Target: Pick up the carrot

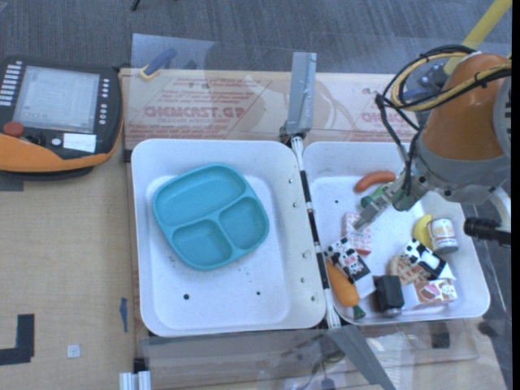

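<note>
Bench [73, 242] as you see it from above, with two white bins side by side. Your left bin [162, 299] holds a blue three-part plate [211, 216]. Your right bin [479, 299] holds the toys: the carrot [342, 283] lies along its left wall near the front corner, just beside a black-and-white cow-patterned piece [351, 260]; a sausage [374, 180] lies toward the back; a yellow can [441, 235], a black block [388, 293] and a printed box [422, 279] sit to the right. The gripper [370, 212] hangs over the bin's middle, above a pink-printed packet [357, 238], well apart from the carrot. You cannot tell how wide it stands. A control pad [57, 116] rests at upper left.
</note>
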You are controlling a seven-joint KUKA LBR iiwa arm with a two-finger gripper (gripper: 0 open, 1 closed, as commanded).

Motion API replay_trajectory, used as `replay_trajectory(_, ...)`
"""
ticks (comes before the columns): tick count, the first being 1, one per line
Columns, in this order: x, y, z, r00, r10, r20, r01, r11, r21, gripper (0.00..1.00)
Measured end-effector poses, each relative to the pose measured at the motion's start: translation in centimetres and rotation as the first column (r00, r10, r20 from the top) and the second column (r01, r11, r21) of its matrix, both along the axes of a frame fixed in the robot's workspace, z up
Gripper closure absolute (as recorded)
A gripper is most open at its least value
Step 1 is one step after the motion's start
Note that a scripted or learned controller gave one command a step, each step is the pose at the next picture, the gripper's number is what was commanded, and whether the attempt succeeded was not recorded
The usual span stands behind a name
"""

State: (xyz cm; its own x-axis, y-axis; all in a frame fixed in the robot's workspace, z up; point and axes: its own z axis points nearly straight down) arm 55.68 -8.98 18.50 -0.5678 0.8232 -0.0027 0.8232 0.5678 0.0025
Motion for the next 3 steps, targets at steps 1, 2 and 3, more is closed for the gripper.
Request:
replay_trajectory(1, -0.8, 3.2, 0.0, 0.983, -0.185, -0.005, 0.185, 0.983, 0.001, 0.0)
replay_trajectory(2, -4.3, 0.6, -0.1, 0.989, -0.151, -0.004, 0.151, 0.989, 0.001, 0.0)
replay_trajectory(3, -7.5, -2.1, -6.5, 0.998, 0.069, 0.002, -0.069, 0.998, 0.003, 0.0)
